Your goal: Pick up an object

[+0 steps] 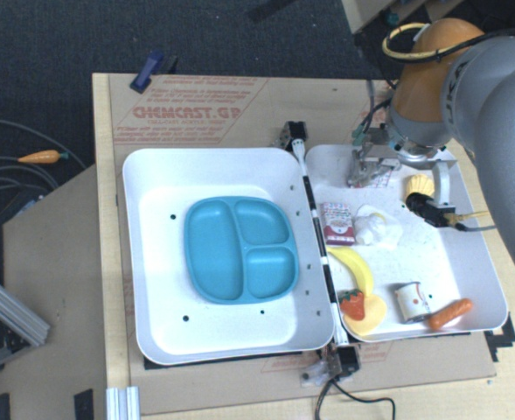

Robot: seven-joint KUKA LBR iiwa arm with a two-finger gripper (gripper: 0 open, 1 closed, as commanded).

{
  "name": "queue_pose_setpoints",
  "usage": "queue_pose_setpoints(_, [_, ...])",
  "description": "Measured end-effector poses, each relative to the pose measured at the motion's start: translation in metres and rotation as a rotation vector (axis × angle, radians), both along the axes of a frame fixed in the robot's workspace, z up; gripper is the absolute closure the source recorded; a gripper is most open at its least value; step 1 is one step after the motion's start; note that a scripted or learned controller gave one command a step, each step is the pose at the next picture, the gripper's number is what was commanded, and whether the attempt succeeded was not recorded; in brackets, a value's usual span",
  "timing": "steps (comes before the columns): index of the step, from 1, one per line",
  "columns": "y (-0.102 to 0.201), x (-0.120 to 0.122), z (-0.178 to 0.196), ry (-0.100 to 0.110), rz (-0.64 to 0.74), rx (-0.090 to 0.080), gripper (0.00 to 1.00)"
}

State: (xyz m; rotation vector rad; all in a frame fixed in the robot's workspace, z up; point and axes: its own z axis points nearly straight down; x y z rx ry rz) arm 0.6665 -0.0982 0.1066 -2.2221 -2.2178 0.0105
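From my remote seat I look down at a slant on a bench carrying two shallow white bins side by side. The left bin (152, 304) holds a blue divided plate (240, 248) with three compartments, lying flat near its middle. The right bin (476, 261) holds the loose objects. A small red and white packet (337, 222) lies near the bin's left wall, with a crumpled white lump (378, 227) just beside it on the right. Below them a banana (356, 269) curves toward the near left corner, where a strawberry (352, 304) rests on a yellow piece (372, 311). To the right of these sits a small silver can (409, 301), and an orange carrot (448, 314) lies just beside it by the near edge. A pale yellow ridged item (420, 185) lies toward the bin's far right side. The arm (467, 68) comes in from the right, and its gripper (371, 171) hangs low over the far part of the right bin. It is small and cluttered from this angle, so I cannot tell how its jaws stand, and I see nothing held between them. Off the bench on the left, another small carrot (38, 157) lies on the dark floor.
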Motion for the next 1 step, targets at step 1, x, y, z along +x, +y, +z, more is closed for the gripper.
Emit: queue_pose_setpoints(1, [0.0, -0.0002, -0.0003, 0.001, 0.0, 0.0, 0.0])
